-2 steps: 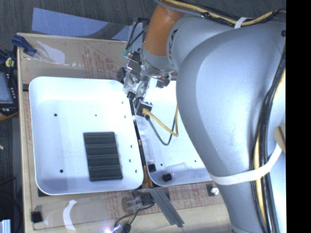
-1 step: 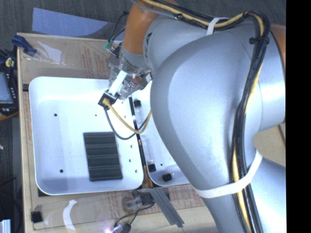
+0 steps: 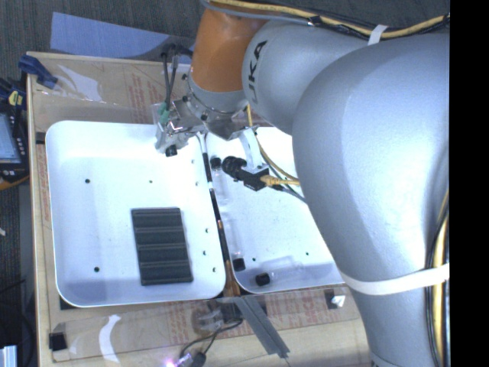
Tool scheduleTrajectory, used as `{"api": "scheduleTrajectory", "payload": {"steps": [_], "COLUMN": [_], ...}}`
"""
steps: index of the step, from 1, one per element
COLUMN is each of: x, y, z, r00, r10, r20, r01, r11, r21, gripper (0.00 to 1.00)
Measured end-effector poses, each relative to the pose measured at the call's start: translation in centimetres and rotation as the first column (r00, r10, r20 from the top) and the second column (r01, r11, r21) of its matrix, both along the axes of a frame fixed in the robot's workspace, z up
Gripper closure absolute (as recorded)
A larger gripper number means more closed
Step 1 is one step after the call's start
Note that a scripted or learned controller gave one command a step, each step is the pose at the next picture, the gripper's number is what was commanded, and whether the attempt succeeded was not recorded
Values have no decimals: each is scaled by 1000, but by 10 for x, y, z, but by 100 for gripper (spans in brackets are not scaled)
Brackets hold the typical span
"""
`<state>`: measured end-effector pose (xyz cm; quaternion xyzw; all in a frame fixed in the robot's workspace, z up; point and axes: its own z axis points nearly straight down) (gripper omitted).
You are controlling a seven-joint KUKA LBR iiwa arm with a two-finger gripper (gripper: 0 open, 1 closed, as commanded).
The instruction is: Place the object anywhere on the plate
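The hand point(image 3: 171, 128) hangs over the far right corner of the left bin point(image 3: 69, 205), just below the orange band point(image 3: 218, 48) of the arm point(image 3: 367, 151). It is small and partly in the shadow of the wrist, so I cannot tell if it is apart or together, and I cannot tell if something is inside it. A small greenish part sits on its upper side, but what it is stays unclear.

The one clear thing in the left bin is a dark ribbed slab point(image 3: 161, 245). It lies flat on the white floor, in the near half of the bin, a little right of the middle, with its long side pointing away from the camera. It is well apart from the hand and touches no wall. Whether this slab is the plate or the object, I cannot tell. A few small black dots are spread on the floor around it.

The right bin point(image 3: 267, 228) stands just beside the left one, and the big grey body of the arm covers most of it. A black connector point(image 3: 238, 169) with cables hangs over its far part. A small dark piece point(image 3: 262, 279) lies near its front wall.

The two bins rest on the table point(image 3: 114, 90). Behind it a blue sheet point(image 3: 99, 35) lies
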<state>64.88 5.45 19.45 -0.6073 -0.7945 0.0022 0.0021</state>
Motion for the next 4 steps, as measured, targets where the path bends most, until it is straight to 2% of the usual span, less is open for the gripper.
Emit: {"api": "scheduleTrajectory", "payload": {"steps": [1,2,3,4], "x": [-69,-27,-13,-25], "y": [-2,67,119,97], "z": [-4,-55,-21,46], "r00": [948,898,446,160], "r10": [-319,-440,-895,-987], "r20": [-1,1,3,7], "r01": [319,440,895,987], "r11": [948,898,446,160], "r21": [-2,-3,-2,1], "gripper": [100,100,100,100]}}
